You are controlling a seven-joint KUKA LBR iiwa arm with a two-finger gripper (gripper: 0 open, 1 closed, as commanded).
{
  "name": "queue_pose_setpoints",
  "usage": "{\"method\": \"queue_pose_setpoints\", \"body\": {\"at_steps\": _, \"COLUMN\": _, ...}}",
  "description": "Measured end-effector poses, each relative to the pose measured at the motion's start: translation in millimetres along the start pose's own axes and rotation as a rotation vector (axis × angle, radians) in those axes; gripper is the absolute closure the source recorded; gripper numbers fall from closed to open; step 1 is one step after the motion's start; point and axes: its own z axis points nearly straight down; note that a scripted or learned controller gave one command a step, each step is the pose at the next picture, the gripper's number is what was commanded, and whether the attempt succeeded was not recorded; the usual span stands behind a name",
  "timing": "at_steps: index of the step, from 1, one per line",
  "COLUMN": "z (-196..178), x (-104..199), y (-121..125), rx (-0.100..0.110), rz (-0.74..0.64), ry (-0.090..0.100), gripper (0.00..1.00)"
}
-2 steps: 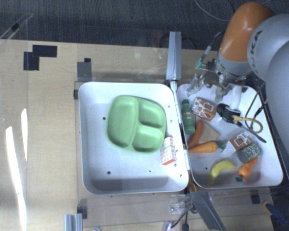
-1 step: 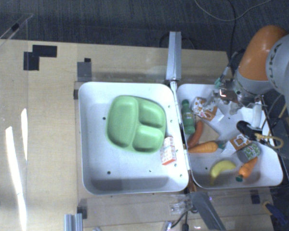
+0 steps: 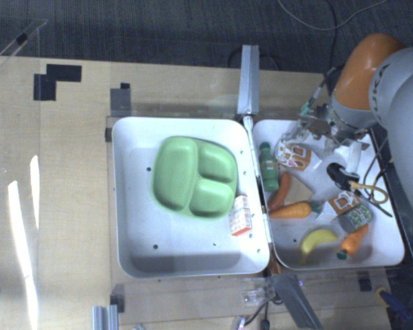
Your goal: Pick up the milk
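Observation:
The milk [image 3: 240, 216], a small white carton with red print, lies on its side in the left bin [image 3: 134, 184]. It rests against that bin's right wall, just below the right corner of a green divided plate [image 3: 195, 175]. My gripper [image 3: 315, 125] hangs over the back of the right bin [image 3: 392, 249], well to the right of the milk and apart from it. Just below and to the left of the gripper lies a brown-and-white carton [image 3: 294, 156].
The right bin holds a green bottle [image 3: 267, 165], two carrots [image 3: 290, 211] [image 3: 353, 241], a banana [image 3: 317, 240], a small brown box [image 3: 345, 201] and a can [image 3: 356, 216]. A metal divider post [image 3: 248, 81] stands between the bins at the back.

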Motion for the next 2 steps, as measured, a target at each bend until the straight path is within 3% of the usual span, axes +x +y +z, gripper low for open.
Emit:
{"method": "queue_pose_setpoints", "body": {"at_steps": 1, "z": 5, "x": 9, "y": -10, "rx": -0.019, "rz": -0.064, "ry": -0.001, "gripper": 0.0}}
{"method": "queue_pose_setpoints", "body": {"at_steps": 2, "z": 4, "x": 4, "y": -25, "rx": -0.023, "rz": -0.197, "ry": 0.002, "gripper": 0.0}}
